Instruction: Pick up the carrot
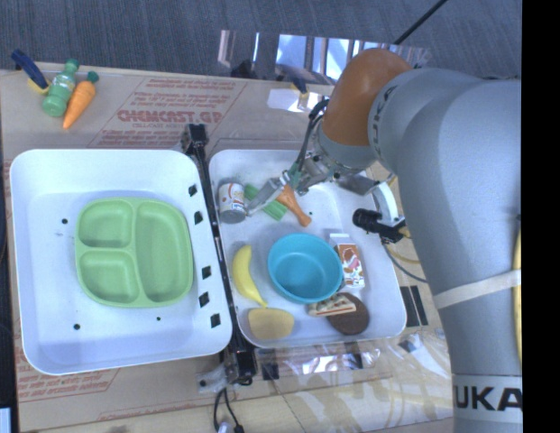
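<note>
A small orange carrot (295,209) with a green top lies in the right bin (261,162), near its back, just above the blue bowl. My gripper (284,188) is down in that bin right at the carrot's upper end, and the grey wrist and orange band rise behind it. The arm hides part of the carrot and the gripper's tip. A second carrot (78,103) lies outside the bins on the cardboard at the far left corner.
The right bin also holds a tin can (230,201), a blue bowl (304,267), a banana (247,276), a small packet (350,263) and brown food pieces (344,312). A green divided plate (135,251) sits in the left bin (27,242). A green bottle (60,90) lies beside the far carrot.
</note>
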{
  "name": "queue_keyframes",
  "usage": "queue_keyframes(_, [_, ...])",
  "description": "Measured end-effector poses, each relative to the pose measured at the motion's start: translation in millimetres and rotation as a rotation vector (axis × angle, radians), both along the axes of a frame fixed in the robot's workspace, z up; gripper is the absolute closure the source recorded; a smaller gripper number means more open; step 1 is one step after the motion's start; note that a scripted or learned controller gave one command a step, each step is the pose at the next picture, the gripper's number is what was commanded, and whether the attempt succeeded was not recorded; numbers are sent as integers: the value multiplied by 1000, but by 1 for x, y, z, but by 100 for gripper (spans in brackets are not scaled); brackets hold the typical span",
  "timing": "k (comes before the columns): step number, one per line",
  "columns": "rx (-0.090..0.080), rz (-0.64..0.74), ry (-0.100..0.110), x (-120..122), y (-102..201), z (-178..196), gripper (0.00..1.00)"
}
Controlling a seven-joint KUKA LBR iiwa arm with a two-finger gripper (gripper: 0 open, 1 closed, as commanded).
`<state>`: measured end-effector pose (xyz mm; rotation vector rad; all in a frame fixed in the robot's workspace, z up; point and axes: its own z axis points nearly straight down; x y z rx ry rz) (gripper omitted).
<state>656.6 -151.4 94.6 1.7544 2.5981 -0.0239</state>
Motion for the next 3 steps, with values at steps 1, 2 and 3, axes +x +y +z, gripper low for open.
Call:
queue_keyframes(1, [6,6,0,1,3,10,100])
queue_keyframes(2, [14,-110,-10,3,54,105,100])
queue_keyframes(3, [15,-17,3,-43,85,97,100])
